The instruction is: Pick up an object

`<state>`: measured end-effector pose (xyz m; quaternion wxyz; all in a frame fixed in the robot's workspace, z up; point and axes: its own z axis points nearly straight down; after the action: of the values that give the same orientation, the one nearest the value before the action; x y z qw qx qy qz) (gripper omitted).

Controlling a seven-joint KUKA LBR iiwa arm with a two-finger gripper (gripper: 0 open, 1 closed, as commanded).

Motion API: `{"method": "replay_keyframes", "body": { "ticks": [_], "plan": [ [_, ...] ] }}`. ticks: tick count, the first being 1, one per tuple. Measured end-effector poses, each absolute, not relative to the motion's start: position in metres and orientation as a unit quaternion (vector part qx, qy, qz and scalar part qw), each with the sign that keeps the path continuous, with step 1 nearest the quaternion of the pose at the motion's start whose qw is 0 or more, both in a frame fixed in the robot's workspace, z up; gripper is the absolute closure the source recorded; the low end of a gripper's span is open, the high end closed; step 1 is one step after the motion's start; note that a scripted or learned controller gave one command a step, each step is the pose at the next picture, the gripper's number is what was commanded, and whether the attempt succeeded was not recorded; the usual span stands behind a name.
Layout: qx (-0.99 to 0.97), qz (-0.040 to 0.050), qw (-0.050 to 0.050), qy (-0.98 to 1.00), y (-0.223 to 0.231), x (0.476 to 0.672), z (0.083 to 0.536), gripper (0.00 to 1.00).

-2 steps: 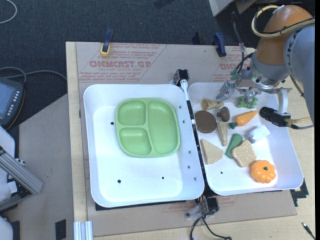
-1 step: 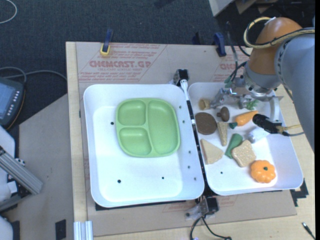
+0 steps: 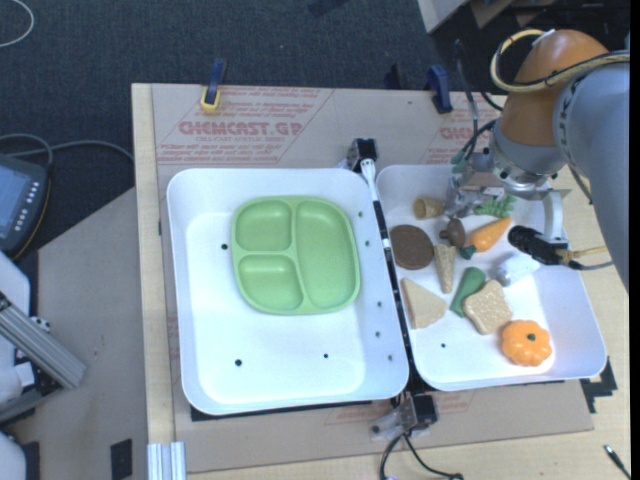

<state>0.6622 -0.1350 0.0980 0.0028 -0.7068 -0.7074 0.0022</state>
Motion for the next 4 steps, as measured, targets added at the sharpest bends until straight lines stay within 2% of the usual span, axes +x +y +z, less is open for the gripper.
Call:
{"method": "replay_keyframes", "body": {
  "ticks": [1, 2, 3, 4],
  "plan": [
    [-0.707, -0.0025, -0.004, -0.708, -0.129, 0.665, 0.161, 1.00],
    [-0.707, -0.0024, -0.004, -0.708, -0.128, 0.658, 0.221, 1.00],
    [-0.707, -0.0011, -0.002, -0.707, -0.128, 0.658, 0.226, 1.00],
    [-0.705, 0.0002, 0.002, -0.709, -0.082, 0.641, 0.224, 1.00]
  ]
}}
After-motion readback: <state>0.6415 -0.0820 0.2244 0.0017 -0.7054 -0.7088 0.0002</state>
